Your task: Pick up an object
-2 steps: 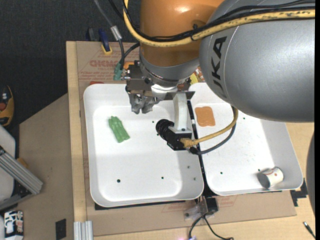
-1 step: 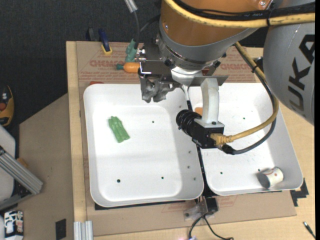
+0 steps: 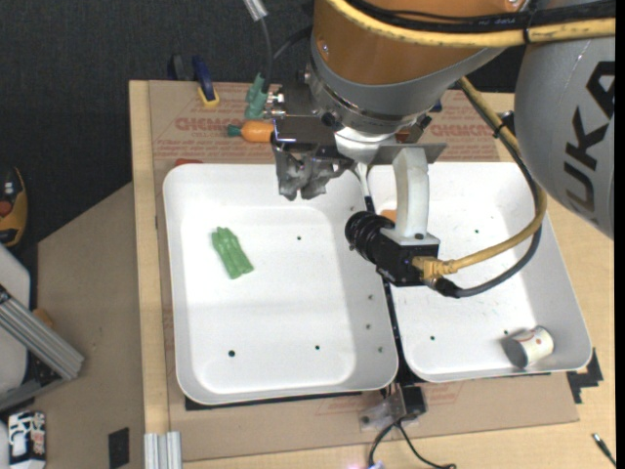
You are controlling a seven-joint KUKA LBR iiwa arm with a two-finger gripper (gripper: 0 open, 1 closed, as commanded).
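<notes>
orange-banded arm (image 3: 410,27) looms over bins; green object (image 3: 232,253) lies in left bin (image 3: 293,379).

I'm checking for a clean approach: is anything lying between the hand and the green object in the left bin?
Nothing visible does. The hand is over the back of the left bin, and only bare white bin floor lies between it and the green object.

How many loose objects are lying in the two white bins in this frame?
2. A green object lies in the left bin, left of centre; a small white cylinder sits near the right bin's front right corner. The arm may hide others.
</notes>
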